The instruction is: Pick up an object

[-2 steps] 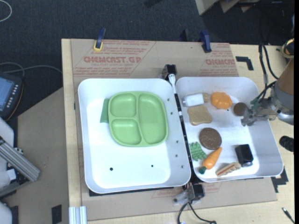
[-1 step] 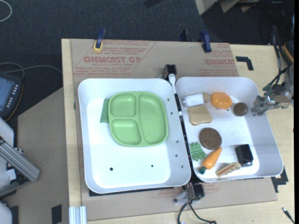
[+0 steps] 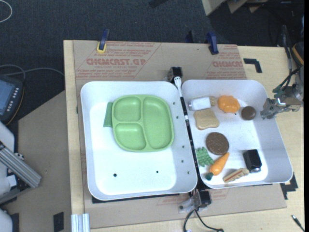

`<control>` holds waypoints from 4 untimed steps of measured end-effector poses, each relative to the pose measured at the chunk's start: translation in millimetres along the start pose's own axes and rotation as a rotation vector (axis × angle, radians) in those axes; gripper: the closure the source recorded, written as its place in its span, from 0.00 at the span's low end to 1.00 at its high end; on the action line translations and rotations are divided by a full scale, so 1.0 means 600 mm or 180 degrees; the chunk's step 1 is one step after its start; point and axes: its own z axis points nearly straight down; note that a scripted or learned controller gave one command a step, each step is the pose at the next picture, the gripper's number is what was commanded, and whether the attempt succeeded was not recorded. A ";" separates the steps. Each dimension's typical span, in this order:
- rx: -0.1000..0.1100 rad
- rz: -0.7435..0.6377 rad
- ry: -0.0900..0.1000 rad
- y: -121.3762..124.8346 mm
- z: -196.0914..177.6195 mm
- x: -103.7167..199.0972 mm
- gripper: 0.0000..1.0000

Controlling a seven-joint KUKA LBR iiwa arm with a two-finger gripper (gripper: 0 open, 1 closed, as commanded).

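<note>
Grey gripper (image 3: 271, 108) at right bin (image 3: 275, 144) rim, near brown ball (image 3: 248, 112); finger state unclear, can't tell.

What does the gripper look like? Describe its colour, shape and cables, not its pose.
The gripper is a small, blocky assembly in dull grey metal with a few lighter, silvery patches. Thin dark cables curve up from it toward the picture's right side. Any markings on it are too small to tell.
</note>
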 end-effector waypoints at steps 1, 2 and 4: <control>0.0008 -0.0018 0.0011 0.011 -0.015 0.097 1.00; 0.0001 -0.0020 0.0010 0.028 -0.025 0.186 1.00; 0.0020 0.0004 0.0007 0.031 0.008 0.269 1.00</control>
